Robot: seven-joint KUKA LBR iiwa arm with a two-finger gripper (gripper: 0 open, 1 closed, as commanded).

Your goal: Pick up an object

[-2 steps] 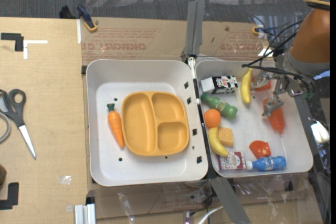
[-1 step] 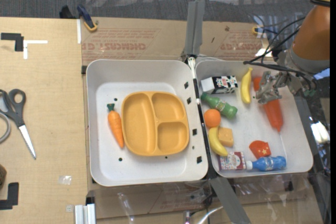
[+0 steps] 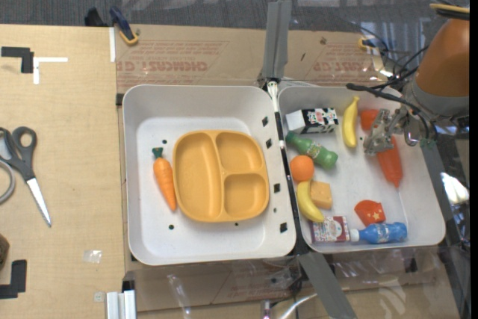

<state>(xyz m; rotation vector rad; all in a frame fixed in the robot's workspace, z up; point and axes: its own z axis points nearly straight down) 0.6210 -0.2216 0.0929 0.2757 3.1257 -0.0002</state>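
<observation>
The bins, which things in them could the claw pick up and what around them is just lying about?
Job:
claw
upright banana
orange
green bottle
blue bottle
carrot

Lying about:
scissors
blue clamp

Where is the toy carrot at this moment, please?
The toy carrot lies in the left bin, just left of the yellow divided plate, near the bin's left wall.
</observation>
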